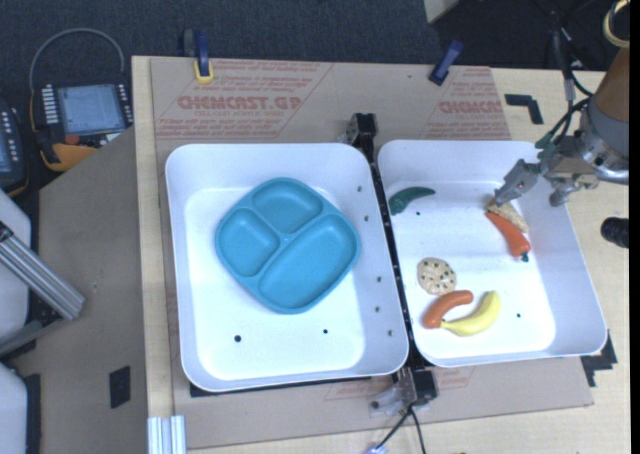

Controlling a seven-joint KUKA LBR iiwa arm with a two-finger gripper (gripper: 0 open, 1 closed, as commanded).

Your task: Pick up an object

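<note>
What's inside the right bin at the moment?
The right bin holds a carrot, green pepper, cookie, sausage and banana. The gripper covers the carrot's upper end, so its top is hidden.

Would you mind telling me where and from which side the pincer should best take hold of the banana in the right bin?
Probably at the middle of the banana, coming straight down from above, fingers closing across its narrow width. It lies flat, curved, its left end against the sausage; the right half is free, so shift slightly toward that end. The pincer is now near the carrot.
</note>
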